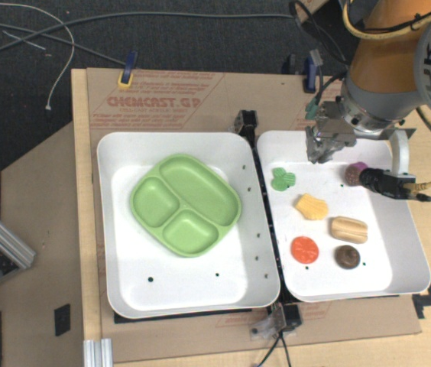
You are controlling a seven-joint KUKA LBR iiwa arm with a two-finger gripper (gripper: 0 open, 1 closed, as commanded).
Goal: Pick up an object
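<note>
Grey metal of the gripper (324,153) is seen hanging over the far end of the right bin (399,281), and nothing is seen between its fingertips; whether it is spread or pressed together cannot be told at this slant. Candidate objects lie in that bin: a green piece (282,179) just left of the gripper, a yellow piece (312,206) nearer, a tan block (348,228), a red disc (304,249) and a brown round piece (346,257). A miss is judged likely if the descent is made straight down, since bare bin floor appears to lie beneath the tips. Small rounded pieces could be nudged aside. A purple item (356,170) is partly hidden behind a black fitting (382,181). The green tray (186,204) sits in the left bin (116,228).
</note>
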